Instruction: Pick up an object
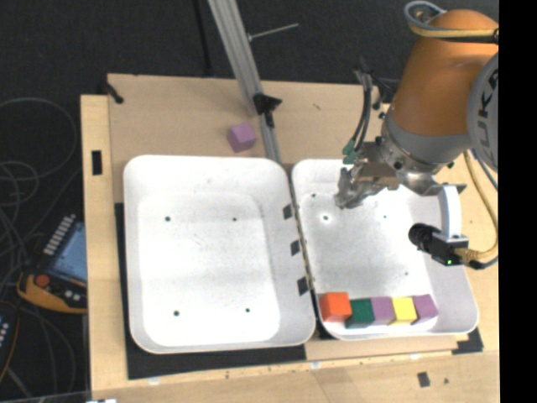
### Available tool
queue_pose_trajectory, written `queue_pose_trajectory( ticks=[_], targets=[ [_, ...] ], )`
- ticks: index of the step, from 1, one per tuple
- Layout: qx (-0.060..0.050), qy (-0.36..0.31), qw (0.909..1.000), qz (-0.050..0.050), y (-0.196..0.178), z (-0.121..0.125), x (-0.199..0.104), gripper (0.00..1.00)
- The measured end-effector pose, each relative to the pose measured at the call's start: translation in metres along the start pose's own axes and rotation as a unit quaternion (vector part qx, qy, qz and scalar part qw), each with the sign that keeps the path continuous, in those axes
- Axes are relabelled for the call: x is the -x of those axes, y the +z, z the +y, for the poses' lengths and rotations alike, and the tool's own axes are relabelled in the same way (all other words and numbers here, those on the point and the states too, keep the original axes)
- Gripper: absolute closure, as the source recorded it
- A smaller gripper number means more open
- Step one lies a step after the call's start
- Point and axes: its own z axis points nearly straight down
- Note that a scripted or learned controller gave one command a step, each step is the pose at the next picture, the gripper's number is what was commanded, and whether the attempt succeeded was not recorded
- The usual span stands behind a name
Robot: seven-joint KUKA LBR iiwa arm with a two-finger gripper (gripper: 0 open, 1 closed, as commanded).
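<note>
Above the right bin (453,305), arm (436,82) angles down; end effector (351,193) grip state unclear.

— What sort of place is this?

— A robotics lab. A grey-and-orange arm (440,82) reaches over a plywood desk (185,116) bearing two white bins (210,250), with coloured blocks (382,309) lined up in the right bin (386,233).

— Anything else?

— Loose cables (29,183) on a dark floor, a handheld controller (59,263) lying there, and an aluminium rail (239,53) slanting over the desk.
</note>
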Motion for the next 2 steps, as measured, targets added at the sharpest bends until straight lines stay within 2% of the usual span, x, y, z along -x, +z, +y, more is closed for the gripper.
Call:
queue_pose_trajectory(
  ticks=[1, 2],
  targets=[
    [-0.001, 0.004, 1.0, 0.001, 0.0, -0.051, -0.023, 1.0],
    [0.0, 0.002, 1.0, 0.001, -0.01, -0.049, -0.021, 1.0]
  ],
)
